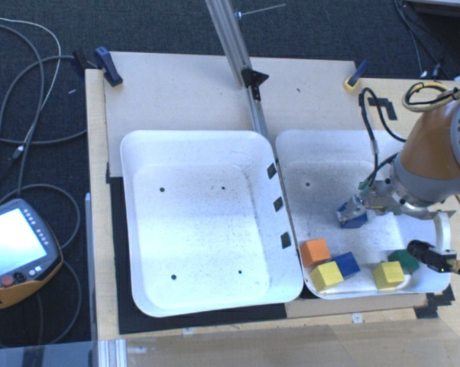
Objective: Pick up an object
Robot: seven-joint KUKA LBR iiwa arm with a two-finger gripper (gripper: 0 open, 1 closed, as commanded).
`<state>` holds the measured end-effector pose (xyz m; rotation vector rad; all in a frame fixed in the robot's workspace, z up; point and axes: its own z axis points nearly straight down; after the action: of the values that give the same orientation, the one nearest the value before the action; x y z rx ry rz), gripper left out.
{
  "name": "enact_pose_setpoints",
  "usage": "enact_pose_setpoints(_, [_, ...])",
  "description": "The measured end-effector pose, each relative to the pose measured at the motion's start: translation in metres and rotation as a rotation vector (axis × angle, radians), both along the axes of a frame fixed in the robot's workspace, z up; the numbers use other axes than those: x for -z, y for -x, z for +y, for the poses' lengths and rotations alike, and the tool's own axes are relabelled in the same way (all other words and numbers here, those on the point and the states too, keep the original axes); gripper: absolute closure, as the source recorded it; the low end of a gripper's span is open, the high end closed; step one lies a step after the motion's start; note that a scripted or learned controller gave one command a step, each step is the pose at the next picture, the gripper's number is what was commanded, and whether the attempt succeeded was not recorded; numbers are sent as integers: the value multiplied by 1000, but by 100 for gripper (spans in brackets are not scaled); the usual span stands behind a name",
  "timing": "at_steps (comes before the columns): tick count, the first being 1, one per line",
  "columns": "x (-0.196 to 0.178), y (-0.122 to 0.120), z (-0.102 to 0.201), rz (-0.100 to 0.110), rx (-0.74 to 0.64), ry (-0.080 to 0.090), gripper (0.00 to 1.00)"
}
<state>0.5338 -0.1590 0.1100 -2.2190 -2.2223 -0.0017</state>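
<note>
Right now I see the arm reaching in from the right edge of the frame, its orange band over the upper right of the right bin. Its tool hangs low over the middle of that bin, and a small blue thing sits right at its tip. From this angle I cannot tell whether the tool is open or closed, nor whether that blue thing is actually gripped or just lies under it.

Along the lower edge of the right bin I count five blocks. An orange block lies toward the bin's lower left corner. Just below it and touching it is a yellow block, and a blue block sits just beside both, to their right. Further right, apart from these three, a second yellow block lies near the rim, with a green block just beside it on its upper right.

To the left, the left bin takes up the middle of the frame, its floor showing a few small dark dots. Both bins rest on the bench, whose pale board shows above them. A metal pole slants down from the top of the frame to the gap between the bins. At the lower left of the frame a handheld pendant with a lit screen lies on the floor, with cables looping above it.
</note>
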Motion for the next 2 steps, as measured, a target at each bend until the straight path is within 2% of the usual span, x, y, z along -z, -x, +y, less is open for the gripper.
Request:
enact_pose_setpoints(1, [-75, 46, 75, -2, -7, -3, 100])
enact_pose_setpoints(2, [-90, 0, 160, -4, -9, -2, 100])
